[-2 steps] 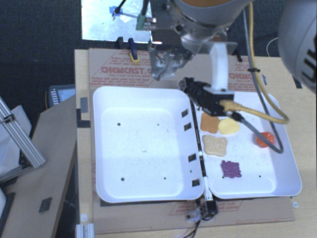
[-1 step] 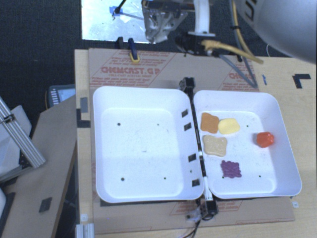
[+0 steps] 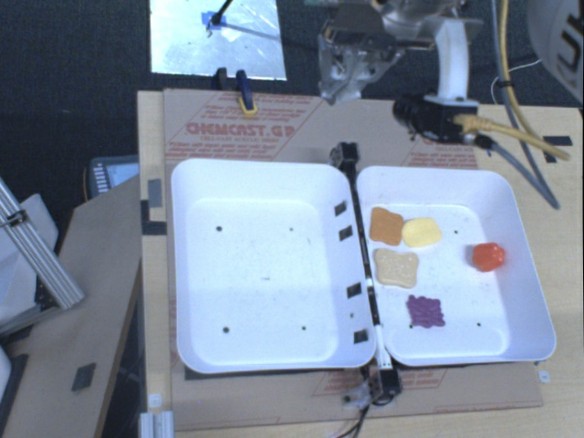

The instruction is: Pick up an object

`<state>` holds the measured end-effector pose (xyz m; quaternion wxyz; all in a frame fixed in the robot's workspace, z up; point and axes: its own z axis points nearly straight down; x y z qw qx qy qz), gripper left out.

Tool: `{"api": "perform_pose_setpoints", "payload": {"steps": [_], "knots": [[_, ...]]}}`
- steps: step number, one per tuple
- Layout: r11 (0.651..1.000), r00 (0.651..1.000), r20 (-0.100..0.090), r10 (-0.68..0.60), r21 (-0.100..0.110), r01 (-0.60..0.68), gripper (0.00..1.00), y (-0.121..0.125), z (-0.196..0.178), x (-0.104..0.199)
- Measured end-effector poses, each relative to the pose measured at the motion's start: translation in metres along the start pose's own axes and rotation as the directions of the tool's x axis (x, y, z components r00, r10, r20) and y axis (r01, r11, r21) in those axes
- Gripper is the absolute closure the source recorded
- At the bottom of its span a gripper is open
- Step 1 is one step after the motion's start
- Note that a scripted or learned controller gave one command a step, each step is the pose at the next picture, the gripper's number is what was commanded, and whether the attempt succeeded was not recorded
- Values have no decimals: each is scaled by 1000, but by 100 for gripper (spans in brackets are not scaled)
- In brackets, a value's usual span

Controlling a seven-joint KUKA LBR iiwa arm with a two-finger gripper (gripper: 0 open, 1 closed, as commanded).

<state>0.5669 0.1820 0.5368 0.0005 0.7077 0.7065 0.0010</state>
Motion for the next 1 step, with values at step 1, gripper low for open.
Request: {"api": "perform_pose_setpoints", "payload": {"steps": [1], "knots": [[1000, 1000, -1, -9, -1, 9, 100, 26, 2, 55]]}}
